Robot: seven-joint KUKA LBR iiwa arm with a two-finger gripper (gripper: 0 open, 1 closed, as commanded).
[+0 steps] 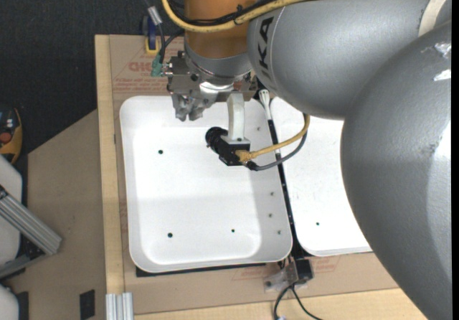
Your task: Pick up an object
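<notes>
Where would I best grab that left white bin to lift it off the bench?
Likely the left bin by its raised rim, from the view's left: the right bin crowds the other side and the gripper hangs over the far end.

One camera is fixed above the bench (106, 168), looking down at a slant. It takes in the left bin (143, 240) whole. The arm (373, 96), looming close to the lens from the right, covers much of the right bin (323, 232). The gripper (186, 112) sits upper-centre in frame.
</notes>
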